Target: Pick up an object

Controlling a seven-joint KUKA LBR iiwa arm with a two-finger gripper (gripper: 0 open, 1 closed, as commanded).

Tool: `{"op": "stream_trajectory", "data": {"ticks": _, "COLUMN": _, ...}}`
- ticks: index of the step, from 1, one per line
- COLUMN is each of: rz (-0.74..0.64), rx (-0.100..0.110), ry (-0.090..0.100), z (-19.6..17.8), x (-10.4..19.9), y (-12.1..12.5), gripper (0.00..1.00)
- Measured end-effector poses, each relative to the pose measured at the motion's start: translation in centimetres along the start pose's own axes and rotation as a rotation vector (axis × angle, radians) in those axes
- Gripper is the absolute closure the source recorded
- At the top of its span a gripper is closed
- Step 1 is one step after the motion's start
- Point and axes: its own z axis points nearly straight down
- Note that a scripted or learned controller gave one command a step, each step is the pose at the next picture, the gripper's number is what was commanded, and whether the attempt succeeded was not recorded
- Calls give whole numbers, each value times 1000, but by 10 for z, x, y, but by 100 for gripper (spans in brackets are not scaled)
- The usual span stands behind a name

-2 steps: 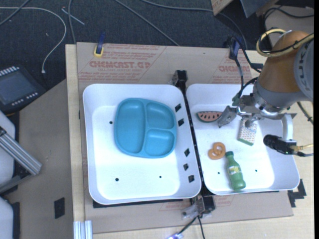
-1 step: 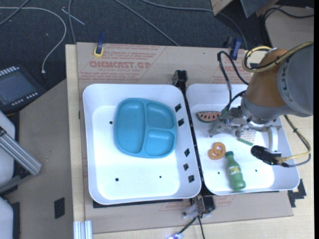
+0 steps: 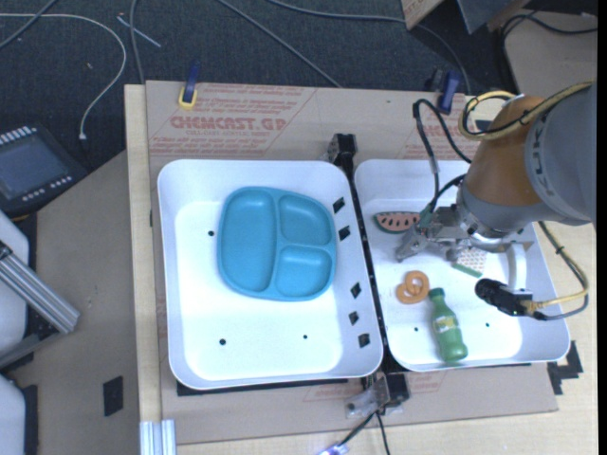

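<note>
A: Reaching phase, I'd say. Arm (image 3: pixel 531 169) comes in from the right of the frame and the gripper (image 3: pixel 424 235) sits low in the right bin (image 3: pixel 531 344), centre-right of the picture.

B: Fingers?

A: Metal tips point left, toward the watermelon slice (image 3: pixel 396 222). Apart or together, cannot tell; too small and blurred. Nothing visibly between them, so no grasp logged.

B: Candidates?

A: Three in the right bin. The slice is at the bin's upper left, just beside the tips, maybe touching. Donut (image 3: pixel 413 287) is below the gripper, near the bin's middle. Green bottle (image 3: pixel 447 325) lies just below-right of the donut, cap end nearly touching it. Blue plate (image 3: pixel 277 243) is alone in the left bin (image 3: pixel 190 282), well apart from the arm.

B: Step?

A: Approach, pre-grasp. Likely target is the slice, going by where the tips aim.

B: Next move?

A: My guess: straddle the slice, close, then lift straight. It's flat and close to the bin wall, so a slip or push is the risk.
</note>
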Motion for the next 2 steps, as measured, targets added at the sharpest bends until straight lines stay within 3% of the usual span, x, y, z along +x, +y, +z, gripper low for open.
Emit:
{"op": "stream_trajectory", "data": {"ticks": 1, "rz": 0, "rx": -3, "ry": 1, "z": -12, "x": 0, "y": 1, "gripper": 100}}
{"op": "stream_trajectory", "data": {"ticks": 2, "rz": 1, "rx": -8, "ry": -3, "z": -60, "x": -7, "y": -4, "gripper": 100}}
